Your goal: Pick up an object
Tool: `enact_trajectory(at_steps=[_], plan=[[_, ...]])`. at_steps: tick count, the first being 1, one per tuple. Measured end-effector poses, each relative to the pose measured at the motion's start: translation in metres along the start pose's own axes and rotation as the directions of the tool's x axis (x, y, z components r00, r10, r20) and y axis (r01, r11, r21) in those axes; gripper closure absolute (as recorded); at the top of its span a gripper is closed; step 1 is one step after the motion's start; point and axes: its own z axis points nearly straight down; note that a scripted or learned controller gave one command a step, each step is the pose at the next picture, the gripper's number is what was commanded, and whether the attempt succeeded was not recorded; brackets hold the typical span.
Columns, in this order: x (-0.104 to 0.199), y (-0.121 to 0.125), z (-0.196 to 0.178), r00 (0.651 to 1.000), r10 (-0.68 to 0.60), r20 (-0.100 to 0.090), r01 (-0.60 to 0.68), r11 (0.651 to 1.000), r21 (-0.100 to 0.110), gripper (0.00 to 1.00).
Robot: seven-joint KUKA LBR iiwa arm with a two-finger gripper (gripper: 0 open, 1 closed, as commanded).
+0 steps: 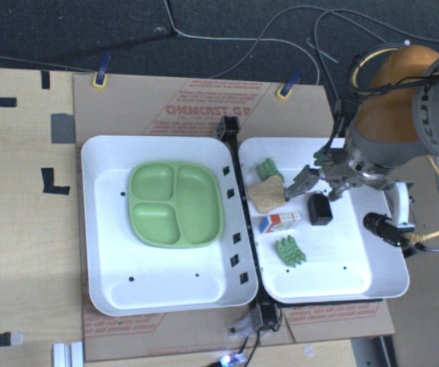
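Pincer (305, 183) spread wide, holding nothing, just right of the tan slice (266, 196) in right bin (372, 281). Approach step; next: descend, close.

even overhead light, soft shadows, slightly soft focus, mild grain.

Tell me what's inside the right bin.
In the right bin lie a tan slice, two green pieces and a small red-and-white carton. The gripper hangs over it, hiding whatever lies beneath.
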Motion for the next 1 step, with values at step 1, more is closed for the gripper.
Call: enact_trajectory(at_steps=[1], plan=[[0.0001,0.0023,-0.0049,1.0,-0.002,0.001,0.002,1.0,-0.01,0.0]])
